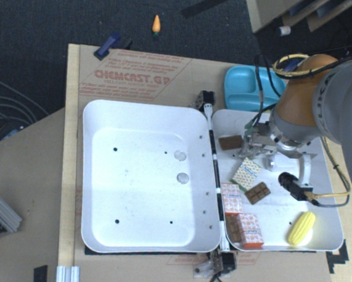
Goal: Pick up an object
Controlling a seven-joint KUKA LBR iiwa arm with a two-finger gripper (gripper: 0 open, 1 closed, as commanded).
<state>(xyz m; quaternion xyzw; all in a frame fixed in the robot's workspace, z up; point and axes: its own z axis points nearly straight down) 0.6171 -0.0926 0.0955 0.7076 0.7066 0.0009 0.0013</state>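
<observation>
The gripper (pixel 256 152) is hanging over the right bin (pixel 325 235) near its back edge, fingers apparently apart around nothing, just above a speckled pale packet (pixel 246 173). A red-and-white box (pixel 243 221) is lying along the left wall, a yellow corn cob (pixel 301 228) near the front right corner, and a brown block (pixel 258 192) is sitting beside the packet.

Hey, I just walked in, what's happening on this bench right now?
A grey robot arm with an orange band is reaching in from the right, with its pincer lowered into the right bin. It sits just above a small patterned packet, with a brown block, a yellow corn cob and a red and white box lying nearby. Nothing is visibly held yet. The left bin has two small round discs in it.
</observation>
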